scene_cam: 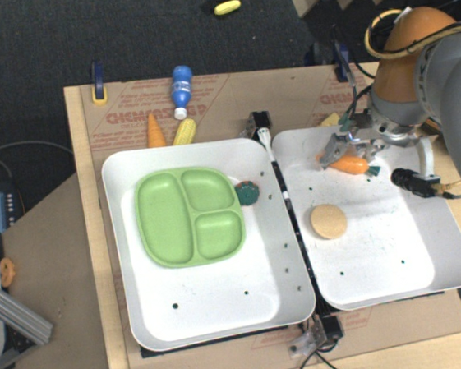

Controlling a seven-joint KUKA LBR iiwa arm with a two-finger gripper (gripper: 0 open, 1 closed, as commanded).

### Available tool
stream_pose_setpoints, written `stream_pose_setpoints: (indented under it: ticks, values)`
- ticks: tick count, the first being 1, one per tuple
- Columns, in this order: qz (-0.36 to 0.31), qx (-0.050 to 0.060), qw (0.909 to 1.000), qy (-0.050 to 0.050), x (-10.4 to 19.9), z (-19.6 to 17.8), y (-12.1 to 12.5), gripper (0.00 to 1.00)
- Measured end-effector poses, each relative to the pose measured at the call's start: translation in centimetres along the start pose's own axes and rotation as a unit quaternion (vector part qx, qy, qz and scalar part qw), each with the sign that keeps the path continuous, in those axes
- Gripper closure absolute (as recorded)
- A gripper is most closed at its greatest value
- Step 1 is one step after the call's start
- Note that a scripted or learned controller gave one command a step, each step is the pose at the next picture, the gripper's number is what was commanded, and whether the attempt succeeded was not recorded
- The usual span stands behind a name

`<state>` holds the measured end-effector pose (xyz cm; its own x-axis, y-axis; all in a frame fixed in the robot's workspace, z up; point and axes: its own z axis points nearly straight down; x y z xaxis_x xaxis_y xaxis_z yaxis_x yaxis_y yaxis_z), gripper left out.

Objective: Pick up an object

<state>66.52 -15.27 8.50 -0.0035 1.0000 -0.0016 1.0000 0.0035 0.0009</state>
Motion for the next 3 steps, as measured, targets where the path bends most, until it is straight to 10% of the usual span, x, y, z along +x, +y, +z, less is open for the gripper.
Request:
stream_pose_setpoints:
  ticks: [1, 2, 3]
  values:
    - [0.001, -0.001, 1.0, 0.0, 0.0, -1.1, 0.0, 1.0]
    - [0.002, -0.001, 1.0, 0.001, 0.9, -6.2, -1.8, 1.0]
    - [-0.002, 0.001, 1.0, 0.002, 8.6, -10.3, -5.0, 1.0]
